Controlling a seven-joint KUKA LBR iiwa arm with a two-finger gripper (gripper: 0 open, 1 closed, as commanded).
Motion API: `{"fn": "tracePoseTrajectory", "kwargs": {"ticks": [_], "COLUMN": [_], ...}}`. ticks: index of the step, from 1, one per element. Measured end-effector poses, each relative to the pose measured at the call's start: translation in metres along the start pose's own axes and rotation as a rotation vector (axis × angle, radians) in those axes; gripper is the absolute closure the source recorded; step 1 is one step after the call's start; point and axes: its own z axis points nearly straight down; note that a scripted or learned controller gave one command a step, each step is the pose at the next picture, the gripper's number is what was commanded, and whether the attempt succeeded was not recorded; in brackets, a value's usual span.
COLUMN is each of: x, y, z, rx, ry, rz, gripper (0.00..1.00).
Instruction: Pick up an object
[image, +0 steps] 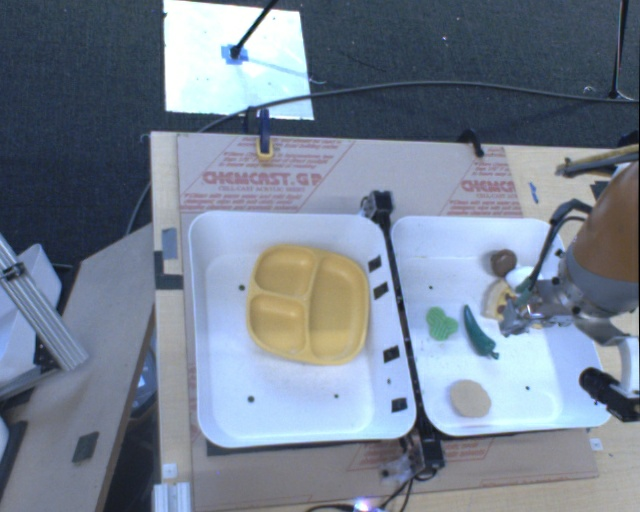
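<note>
The brown board (420, 175) under the bins carries red printing along its far edge; "CHEMCAST GP" can be read near the far left corner above smaller lines too fine to make out, and the same mark repeats, partly cut off, near the far right corner. A yellow and blue clamp (263, 138) grips the board's far edge on the left, and a small dark clamp (471, 141) sits on the far edge further right.

The left bin (225, 400) holds a yellow divided plate (306, 303) lying flat near its middle, three compartments up. A black seam with dark clips (392, 300) runs between the two bins.

In the right bin (570, 400), a green leafy piece (441, 322) lies near the middle, with a dark teal curved piece (478, 333) just beside it on the right. A round tan disc (469, 398) sits near the front edge. A brown round object (502, 262) lies toward the far right part of the bin, and a pale yellowish piece (496, 296) lies just in front of it, partly covered by the tool.

The gripper (514, 318) is low over the right bin, just right of the teal piece and against the pale piece. I cannot tell how the tool is set, or whether it has anything in it; the wrist and cables (550, 245) crowd that spot.
</note>
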Motion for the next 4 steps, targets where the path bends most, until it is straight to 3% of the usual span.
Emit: {"fn": "tracePoseTrajectory", "kwargs": {"ticks": [2, 4], "x": [-0.002, 0.099], "y": [0.002, 0.014], "z": [-0.081, -0.086], "rx": [0.002, 0.004], "ry": [0.001, 0.004], "rz": [-0.003, -0.008], "gripper": [1.00, 1.00]}}
